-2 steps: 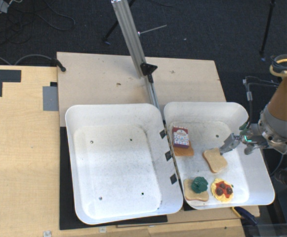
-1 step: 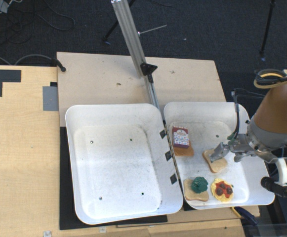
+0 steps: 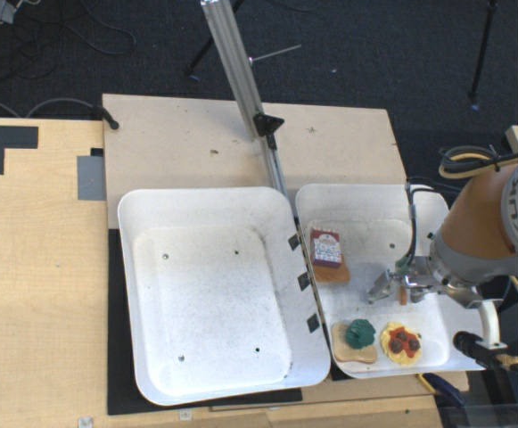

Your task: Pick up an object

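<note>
So the arm (image 3: 481,226) reaches in from the right side and sits over the right bin (image 3: 365,205), orange band showing just above the wrist. The gripper (image 3: 390,288) hangs low over the middle of that bin, right-hand part, pointing toward the bin floor. Honestly can't tell whether it's open or closed from this angle; it's just a small metallic clump, and nothing is visibly held in it.

All the stuff worth grabbing is in the right bin. There's a small brown box (image 3: 326,254) with a red label lying against the left wall, near the gripper but apart from it. Along the front edge there's a green lump (image 3: 360,333) sitting on a tan slab (image 3: 349,353), and just beside it to the right a yellow round piece (image 3: 402,343) with red bits on top. Both lie a little in front of the gripper, not touching it.

The left bin (image 3: 205,297) is the bigger one, white with a few dark specks. Some black clips (image 3: 305,280) sit along the seam where the two bins meet. Both bins rest on a pale worktop (image 3: 196,141), and a slanted aluminium bar (image 3: 236,61) runs down from the top toward the bins' back edge.
</note>
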Tool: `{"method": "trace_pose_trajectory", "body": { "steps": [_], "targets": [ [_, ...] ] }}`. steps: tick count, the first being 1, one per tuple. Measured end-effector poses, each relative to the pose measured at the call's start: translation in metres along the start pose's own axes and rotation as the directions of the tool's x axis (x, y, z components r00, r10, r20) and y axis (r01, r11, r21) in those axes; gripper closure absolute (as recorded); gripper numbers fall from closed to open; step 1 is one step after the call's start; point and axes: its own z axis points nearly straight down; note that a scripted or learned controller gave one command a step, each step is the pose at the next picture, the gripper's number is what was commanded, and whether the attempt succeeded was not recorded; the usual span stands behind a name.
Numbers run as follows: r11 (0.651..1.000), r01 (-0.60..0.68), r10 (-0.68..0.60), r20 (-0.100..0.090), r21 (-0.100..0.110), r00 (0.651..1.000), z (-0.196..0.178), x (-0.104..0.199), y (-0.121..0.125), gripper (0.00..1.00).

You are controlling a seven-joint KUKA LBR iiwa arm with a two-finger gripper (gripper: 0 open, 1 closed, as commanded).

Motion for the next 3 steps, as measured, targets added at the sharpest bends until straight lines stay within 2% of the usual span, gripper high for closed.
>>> {"method": "trace_pose_trajectory", "body": {
  "steps": [1, 3],
  "targets": [
    [1.0, -0.004, 0.004, -0.003, 0.003, 1.0, -0.01, 0.0, -0.001, 1.0],
    [1.0, 0.003, -0.003, -0.002, -0.004, 1.0, -0.117, -0.002, -0.018, 1.0]
  ]
}}
